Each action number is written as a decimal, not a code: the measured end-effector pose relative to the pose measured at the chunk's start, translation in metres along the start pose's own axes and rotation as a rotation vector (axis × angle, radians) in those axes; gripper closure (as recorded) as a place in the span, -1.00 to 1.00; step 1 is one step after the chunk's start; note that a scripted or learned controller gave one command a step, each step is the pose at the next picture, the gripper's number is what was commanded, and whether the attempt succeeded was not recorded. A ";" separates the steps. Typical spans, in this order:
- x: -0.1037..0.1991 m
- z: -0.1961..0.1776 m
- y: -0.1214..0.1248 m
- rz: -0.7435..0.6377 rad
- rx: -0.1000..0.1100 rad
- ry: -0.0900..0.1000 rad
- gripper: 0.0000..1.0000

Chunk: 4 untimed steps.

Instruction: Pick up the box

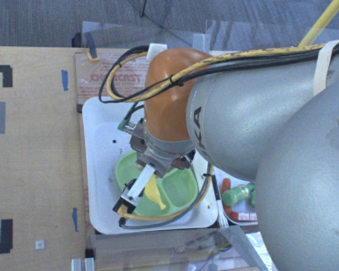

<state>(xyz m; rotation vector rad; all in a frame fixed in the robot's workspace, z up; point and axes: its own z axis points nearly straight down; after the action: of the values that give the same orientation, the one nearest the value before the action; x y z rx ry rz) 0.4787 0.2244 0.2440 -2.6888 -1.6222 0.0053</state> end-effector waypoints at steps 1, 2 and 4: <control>0.000 0.026 0.001 0.427 0.000 0.000 1.00; 0.013 0.013 0.024 0.426 -0.001 0.003 1.00; -0.032 -0.122 0.058 0.495 -0.002 0.003 1.00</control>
<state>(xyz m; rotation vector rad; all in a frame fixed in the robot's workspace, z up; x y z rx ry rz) 0.5159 0.1695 0.3657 -3.0060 -0.9140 0.0003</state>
